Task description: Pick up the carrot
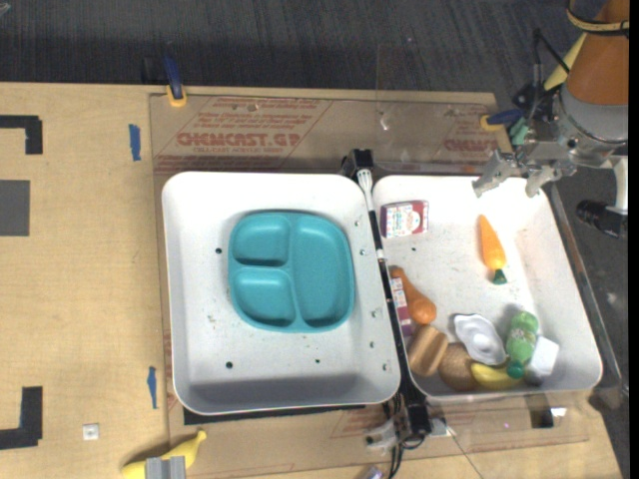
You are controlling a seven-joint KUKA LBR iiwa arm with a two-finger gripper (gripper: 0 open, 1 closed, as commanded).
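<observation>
Cardboard bench (80, 267) bears two white bins (190, 267), dark carpet beyond.

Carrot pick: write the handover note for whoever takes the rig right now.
Pincer: above the back right corner of the right bin, carrying nothing; open or shut not readable from here.
Carrot: lying alone on the right bin's floor, in front of the pincer and apart from it, green tip toward the front.
Other items are piled at that bin's front edge; the teal plate sits in the left bin.
Done: nothing grasped yet.
Left: descend on the carrot, close, lift.
</observation>
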